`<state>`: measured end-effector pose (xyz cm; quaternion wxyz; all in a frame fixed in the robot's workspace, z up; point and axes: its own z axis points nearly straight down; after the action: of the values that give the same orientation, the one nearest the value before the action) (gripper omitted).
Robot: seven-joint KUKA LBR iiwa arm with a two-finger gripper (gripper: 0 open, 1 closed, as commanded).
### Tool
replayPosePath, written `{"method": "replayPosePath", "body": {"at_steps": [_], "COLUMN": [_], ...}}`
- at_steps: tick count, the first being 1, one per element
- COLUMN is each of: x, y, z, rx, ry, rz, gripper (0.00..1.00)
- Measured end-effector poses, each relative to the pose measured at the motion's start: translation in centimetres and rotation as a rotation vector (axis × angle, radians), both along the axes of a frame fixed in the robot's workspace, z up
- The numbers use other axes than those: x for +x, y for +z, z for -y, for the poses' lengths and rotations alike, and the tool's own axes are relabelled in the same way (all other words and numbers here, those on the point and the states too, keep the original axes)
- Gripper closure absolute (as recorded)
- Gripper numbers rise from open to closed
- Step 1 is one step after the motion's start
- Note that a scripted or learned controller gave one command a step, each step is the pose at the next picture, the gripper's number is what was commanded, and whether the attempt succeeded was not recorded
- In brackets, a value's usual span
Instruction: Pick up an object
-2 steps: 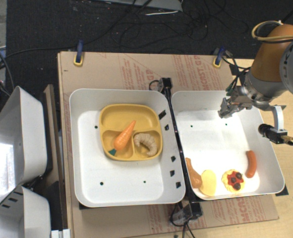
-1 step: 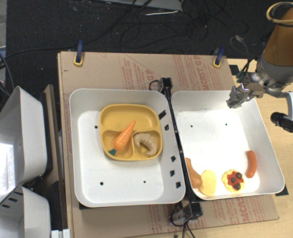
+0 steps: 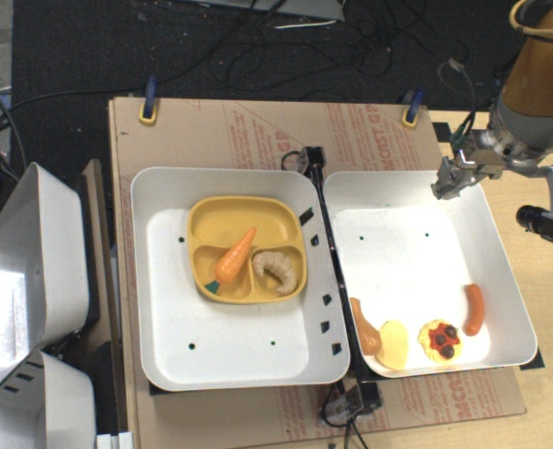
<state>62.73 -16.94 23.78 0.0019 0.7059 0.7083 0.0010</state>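
Note:
My gripper [image 3: 447, 184] hangs over the far right corner of the right bin [image 3: 416, 251], far from every object. In that bin's near part lie a red sausage [image 3: 473, 308], a small pizza slice with dark toppings [image 3: 441, 339], a pale yellow piece [image 3: 394, 342] and an orange-brown drumstick [image 3: 364, 325]. In the left bin [image 3: 164, 279] stands a yellow divided plate [image 3: 211, 218]. An orange carrot [image 3: 235, 255] lies in the plate's left compartment. A beige shrimp [image 3: 278, 270] lies in its right one.
The bins stand side by side on a cardboard sheet [image 3: 257, 129] held by two yellow clamps [image 3: 148, 110] at its far edge. Grey boxes [image 3: 28, 269] stand off the bench to the left. Cables cross the dark floor behind.

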Motion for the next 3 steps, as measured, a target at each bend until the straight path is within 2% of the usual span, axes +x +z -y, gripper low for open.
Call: {"method": "replayPosePath", "body": {"at_steps": [1,2,3], "x": [-0.6,-2.6,-2.9], "y": [-0.1,-1.0,-0.2], "z": [-6.2,-11.3,-16.4], "rx": [0.004,0.003,0.003], "ry": [0.005,0.004,0.005], "rz": [-0.005,-0.007,-0.004], "gripper": [1.0,1.0,1.0]}}
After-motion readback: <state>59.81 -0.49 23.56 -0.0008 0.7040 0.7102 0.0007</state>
